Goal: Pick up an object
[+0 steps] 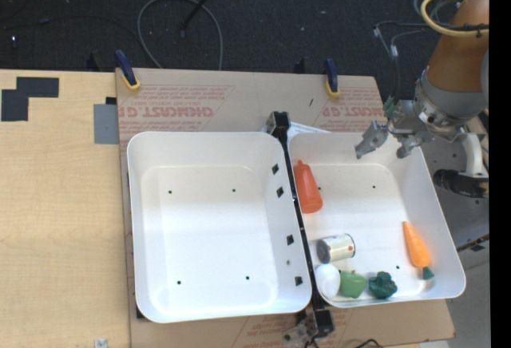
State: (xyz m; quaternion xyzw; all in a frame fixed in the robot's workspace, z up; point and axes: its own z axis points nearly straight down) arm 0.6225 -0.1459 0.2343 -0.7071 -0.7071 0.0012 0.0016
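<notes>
1. White plastic makes up both shallow bins, which we see side by side on a cardboard sheet (239, 103) clamped at its far edge by two blue-and-yellow clamps (127, 71).
2. We find the left bin (160, 148) holding nothing but a few small dark dots on its floor.
3. We see the right bin (435, 203) holding every loose object.
4. An orange bottle-shaped item (306, 188) lies along the right bin's left wall, just beside the black divider (292, 211) between the bins.
5. A small metallic can (336, 247) lies on its side near the middle of the near half.
6. In the near-left corner we make out a white rounded object (327, 275), a light green piece (351, 284) touching it, and a darker green lump (383, 285) just beside that; we cannot tell exactly what these are, as they are small and bunched together.
7. A toy carrot (416, 246) lies against the right wall, with its green top toward the near corner.
8. The gripper (390, 140) hangs over the far right corner of the right bin, below the arm's orange band (467, 19); its two grey fingers are spread apart with nothing between them, well apart from all the objects.
</notes>
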